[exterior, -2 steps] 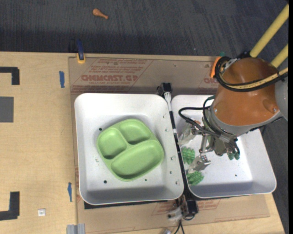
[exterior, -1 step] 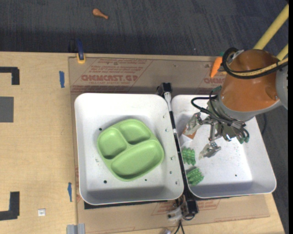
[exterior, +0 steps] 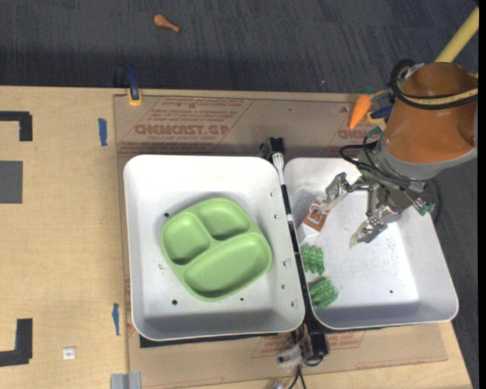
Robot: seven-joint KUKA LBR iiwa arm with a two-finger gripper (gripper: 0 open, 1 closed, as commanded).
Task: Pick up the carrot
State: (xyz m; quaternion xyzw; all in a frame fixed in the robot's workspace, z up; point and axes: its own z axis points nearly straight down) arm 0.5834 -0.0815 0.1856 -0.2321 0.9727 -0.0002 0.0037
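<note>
A small orange scrap (exterior: 165, 23) is lying on the dark floor at the upper left, well apart from the bench. On the cardboard-covered bench, the left white bin (exterior: 144, 228) is holding a green divided plate (exterior: 216, 247) with 3 compartments, sitting slightly tilted near the bin's middle. A black divider strip (exterior: 287, 220) is running between the 2 bins. In the right white bin (exterior: 425, 281), 2 green leafy pieces (exterior: 317, 275) are lying against the left wall, one above the other, and a small brown-and-white packet (exterior: 317, 217) is resting just above them.

The gripper (exterior: 353, 213) is hanging over the right bin with its 2 fingers spread apart, one reaching toward the packet and the other pointing down at the bin floor; nothing is sitting between them. Above it, the arm's orange band (exterior: 429, 114) is showing at the upper right.

The carrot (exterior: 358, 112) is lying outside both bins, on the cardboard behind the right bin, just beside the orange band and near something blue and yellow.
</note>
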